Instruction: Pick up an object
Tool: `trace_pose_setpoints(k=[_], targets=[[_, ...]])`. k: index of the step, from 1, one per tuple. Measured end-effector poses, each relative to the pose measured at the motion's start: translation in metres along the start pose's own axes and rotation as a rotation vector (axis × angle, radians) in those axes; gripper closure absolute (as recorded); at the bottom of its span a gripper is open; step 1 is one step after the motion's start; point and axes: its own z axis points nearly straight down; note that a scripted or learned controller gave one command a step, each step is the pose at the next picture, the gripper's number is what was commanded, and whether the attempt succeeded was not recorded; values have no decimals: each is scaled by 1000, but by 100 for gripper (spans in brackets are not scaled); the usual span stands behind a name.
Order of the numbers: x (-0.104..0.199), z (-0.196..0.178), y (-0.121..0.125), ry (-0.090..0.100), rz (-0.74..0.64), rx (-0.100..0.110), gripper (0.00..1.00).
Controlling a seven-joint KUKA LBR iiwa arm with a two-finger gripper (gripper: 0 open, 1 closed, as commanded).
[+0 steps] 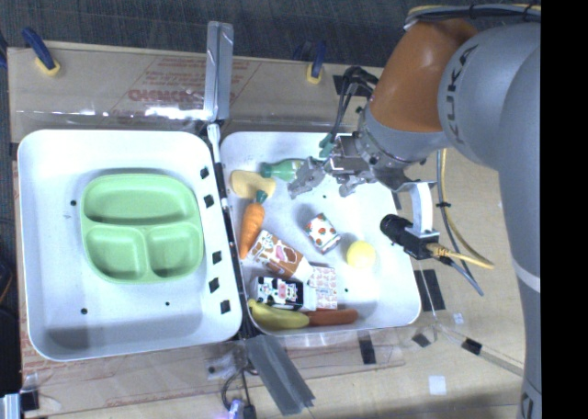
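My gripper [323, 186] hangs over the back of the right bin [397, 290], open, with nothing between its fingers. Just left of it lie a green bottle [283, 169] and a pale yellow pear-like piece [245, 184]. Below it sits a small red and white box [322, 232]. A yellow lemon [361, 254] rests to the lower right. An orange carrot [252, 227] lies by the bin's left wall. Toward the front are a snack box [277, 256], a black and white carton [279, 292], a banana [278, 317] and a red sausage [333, 317].
The left bin [46, 316] holds a green divided plate [142, 226]. The grey arm with its orange band [418, 77] reaches in from the upper right, over the right bin's far right corner. A divider bar [219, 68] stands between the bins.
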Motion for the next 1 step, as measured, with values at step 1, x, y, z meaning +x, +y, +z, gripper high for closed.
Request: trace_pose_setpoints(k=[1], targets=[[-45,105,-9,0,-233,-1,0]])
